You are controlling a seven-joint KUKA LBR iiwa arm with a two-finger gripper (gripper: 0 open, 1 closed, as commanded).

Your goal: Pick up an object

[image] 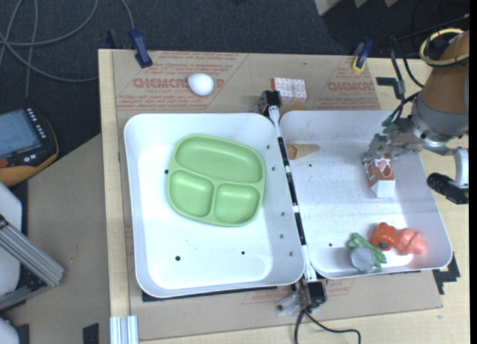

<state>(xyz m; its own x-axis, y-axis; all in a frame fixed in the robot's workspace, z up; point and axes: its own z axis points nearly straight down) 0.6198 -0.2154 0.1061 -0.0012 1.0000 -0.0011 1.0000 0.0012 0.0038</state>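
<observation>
In the right bin, a small red-and-white carton stands near the far right side. My gripper hangs directly over the carton's top, touching or nearly touching it. The arm's grey wrist and orange band rise to the upper right. Near the bin's front edge lie an orange-red toy and a grey-and-green object. A small tan piece rests at the bin's far left, by the divider.
A green divided plate lies in the left bin. Behind the bins on the cardboard sit a white ball and a small pink-and-white box. Blue clamps grip the board's far edge.
</observation>
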